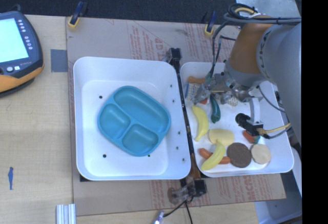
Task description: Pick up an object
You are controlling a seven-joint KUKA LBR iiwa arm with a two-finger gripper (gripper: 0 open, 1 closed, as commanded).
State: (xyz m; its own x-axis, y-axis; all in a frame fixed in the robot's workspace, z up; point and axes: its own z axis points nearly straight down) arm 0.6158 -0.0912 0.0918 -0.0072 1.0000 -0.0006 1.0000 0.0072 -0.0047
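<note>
My gripper (204, 93) is low over the back left part of the right bin (279, 166), reaching in from the right. A dark green toy vegetable (214, 108) lies just right of its tip, and a yellow banana (201, 121) lies just in front of it. Whether either one touches the gripper I cannot tell. Further forward lie a pale yellow piece (220, 136), a second banana (215, 156), a brown disc (239, 154) and a beige disc (260, 154). An orange piece (193, 80) sits in the bin's back left corner.
The left bin (84, 115) holds a blue divided plate (133, 120). Small orange sausages (205, 153) lie by the front banana. A red piece (249, 137) sits near the arm. A tablet controller (15, 48) rests on the bench at far left.
</note>
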